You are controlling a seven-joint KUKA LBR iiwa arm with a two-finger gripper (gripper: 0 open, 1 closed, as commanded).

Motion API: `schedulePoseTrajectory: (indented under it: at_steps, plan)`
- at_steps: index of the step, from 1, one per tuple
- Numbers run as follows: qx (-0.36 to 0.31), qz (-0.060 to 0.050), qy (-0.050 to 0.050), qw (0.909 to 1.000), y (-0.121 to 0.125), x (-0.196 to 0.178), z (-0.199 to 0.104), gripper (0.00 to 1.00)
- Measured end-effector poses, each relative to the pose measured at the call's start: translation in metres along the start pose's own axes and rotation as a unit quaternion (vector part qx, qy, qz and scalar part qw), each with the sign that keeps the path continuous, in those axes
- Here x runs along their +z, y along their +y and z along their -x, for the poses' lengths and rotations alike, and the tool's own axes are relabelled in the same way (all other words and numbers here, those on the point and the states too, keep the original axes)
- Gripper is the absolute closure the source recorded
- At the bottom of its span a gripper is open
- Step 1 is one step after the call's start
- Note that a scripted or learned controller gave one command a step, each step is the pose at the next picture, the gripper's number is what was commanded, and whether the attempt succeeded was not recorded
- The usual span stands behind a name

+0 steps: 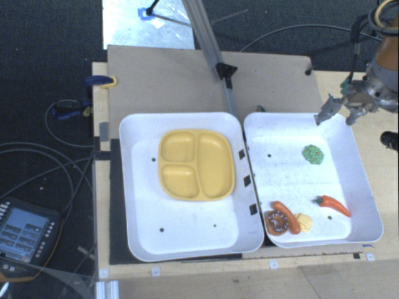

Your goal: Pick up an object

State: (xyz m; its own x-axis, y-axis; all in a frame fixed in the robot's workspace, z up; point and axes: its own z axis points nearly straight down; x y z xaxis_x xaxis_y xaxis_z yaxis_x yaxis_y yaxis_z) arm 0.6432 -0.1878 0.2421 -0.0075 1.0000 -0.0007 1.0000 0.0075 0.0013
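My gripper [340, 113] hangs open over the far right corner of the right bin [293, 129], with nothing between its fingers. A green broccoli piece [313, 154] lies in that bin, below and left of the gripper. An orange carrot [334, 205] lies near the bin's right wall. At the bin's near edge sit a chocolate doughnut [275, 222], a red sausage [286, 216] and a small yellow piece [303, 221], close together.
The left bin [140, 229] holds a yellow divided plate [196, 164]. A slanted metal pole [206, 33] crosses behind the bins. Cables and a control pendant [22, 229] lie off the bench at left.
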Motion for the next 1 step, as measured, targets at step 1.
schedulePoseTrajectory:
  at_steps: [1]
  plan:
    - [0.0, 0.0, 0.0, 1.0, -0.0001, -0.0001, 0.0003, 0.0]
